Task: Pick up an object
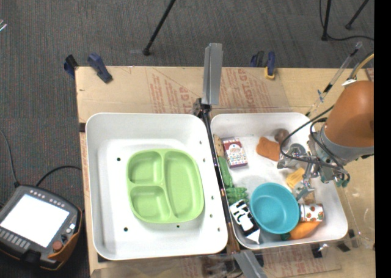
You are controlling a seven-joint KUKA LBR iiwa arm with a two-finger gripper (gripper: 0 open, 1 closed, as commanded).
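Nothing is lifted yet: the gripper (307,176) hangs low near the right bin's (256,118) right edge, over a yellow piece (295,178) beside the blue bowl (274,207), its grip impossible to judge.

two white bins (98,148), one green divided plate (165,185), one blue bowl (274,208), one small carton (235,153)
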